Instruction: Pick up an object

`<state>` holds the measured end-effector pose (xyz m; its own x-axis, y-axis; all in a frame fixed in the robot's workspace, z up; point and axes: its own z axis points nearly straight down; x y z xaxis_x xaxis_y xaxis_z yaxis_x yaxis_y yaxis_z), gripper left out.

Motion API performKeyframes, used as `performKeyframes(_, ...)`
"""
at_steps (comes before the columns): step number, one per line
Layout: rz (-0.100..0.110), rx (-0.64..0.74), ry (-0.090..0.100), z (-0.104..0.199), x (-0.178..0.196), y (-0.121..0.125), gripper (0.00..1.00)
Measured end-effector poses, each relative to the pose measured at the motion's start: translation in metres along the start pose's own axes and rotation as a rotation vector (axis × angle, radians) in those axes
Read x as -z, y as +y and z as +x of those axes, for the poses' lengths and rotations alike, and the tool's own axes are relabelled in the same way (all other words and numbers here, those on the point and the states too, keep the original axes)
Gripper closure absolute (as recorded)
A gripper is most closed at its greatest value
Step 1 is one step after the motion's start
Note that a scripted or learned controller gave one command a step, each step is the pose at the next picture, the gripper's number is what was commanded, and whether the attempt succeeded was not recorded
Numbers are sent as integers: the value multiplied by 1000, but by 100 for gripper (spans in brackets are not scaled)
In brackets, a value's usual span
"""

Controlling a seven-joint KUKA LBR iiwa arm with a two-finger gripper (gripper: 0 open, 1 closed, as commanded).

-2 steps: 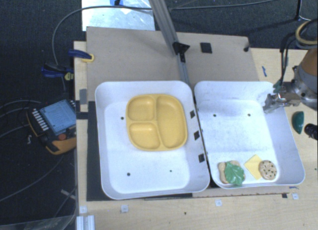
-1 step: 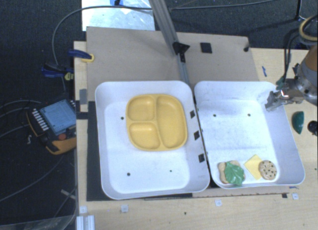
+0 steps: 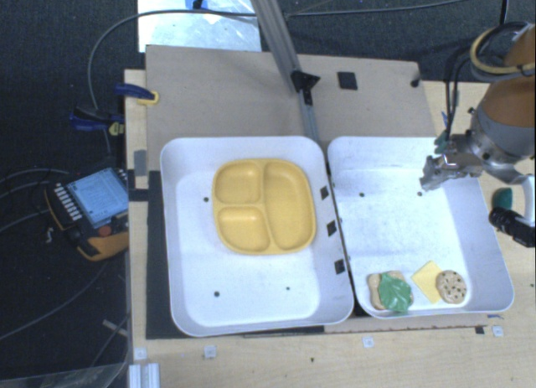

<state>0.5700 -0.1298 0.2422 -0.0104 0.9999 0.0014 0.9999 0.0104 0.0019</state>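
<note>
Three small toy foods lie along the near edge of the right bin [image 3: 402, 219]: a green leafy piece [image 3: 394, 293] on a tan base, a yellow cheese slice [image 3: 426, 281] and a round brown cookie [image 3: 451, 287]. A yellow three-compartment plate [image 3: 263, 206] sits in the left bin [image 3: 251, 294]. My gripper [image 3: 437, 173] hangs over the right bin's far right part, well above and behind the toy foods, with nothing seen in it.
A slanted metal pole [image 3: 276, 30] crosses the back of the bench toward the bins' shared edge. Cables, clamps and a handheld pendant [image 3: 90, 206] lie off the bench to the left. The arm's orange-banded body [image 3: 507, 101] stands at the right.
</note>
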Motion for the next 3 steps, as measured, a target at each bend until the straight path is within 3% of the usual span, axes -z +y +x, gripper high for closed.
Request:
performKeyframes(2,1,-1,0,105,-8,-9,100)
performKeyframes(3,0,1,0,167,-11,-2,100)
